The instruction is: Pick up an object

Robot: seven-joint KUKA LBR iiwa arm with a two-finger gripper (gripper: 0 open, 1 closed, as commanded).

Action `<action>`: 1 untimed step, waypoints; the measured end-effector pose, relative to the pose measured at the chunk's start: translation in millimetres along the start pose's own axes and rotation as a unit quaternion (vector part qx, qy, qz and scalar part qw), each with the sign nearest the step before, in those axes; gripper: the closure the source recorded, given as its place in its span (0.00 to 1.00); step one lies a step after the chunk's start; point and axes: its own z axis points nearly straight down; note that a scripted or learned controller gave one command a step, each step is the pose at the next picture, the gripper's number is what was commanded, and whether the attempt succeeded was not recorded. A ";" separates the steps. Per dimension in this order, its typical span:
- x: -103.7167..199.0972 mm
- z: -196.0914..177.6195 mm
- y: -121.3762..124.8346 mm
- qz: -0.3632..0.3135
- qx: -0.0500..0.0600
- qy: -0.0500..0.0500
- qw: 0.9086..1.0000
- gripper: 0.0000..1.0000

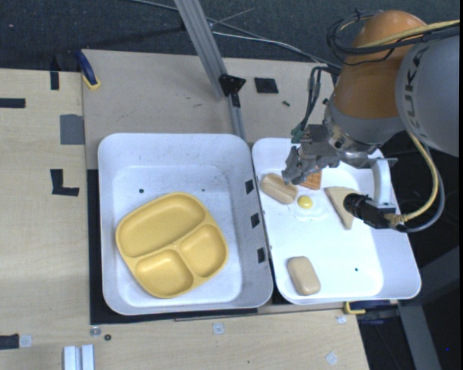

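I see the arm (393,68) over the right bin (370,276). The left bin (123,160) holds a yellow divided plate (172,243). My gripper (301,168) hangs low above an orange piece (313,180), a tan roll (278,189) beside it; its grip I cannot tell. Nearby lie a wedge (340,205), a bread piece (302,274) and a fried egg (305,203).

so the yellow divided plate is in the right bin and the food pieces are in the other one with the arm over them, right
Not quite. The camera view shows the yellow divided plate in the left bin, not the right. The rest holds: the food pieces, such as the fried egg and the bread roll, lie in the right bin with the arm over them.
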 end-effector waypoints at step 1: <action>52.2 2.1 -9.5 0.000 0.000 0.000 1.000 1.00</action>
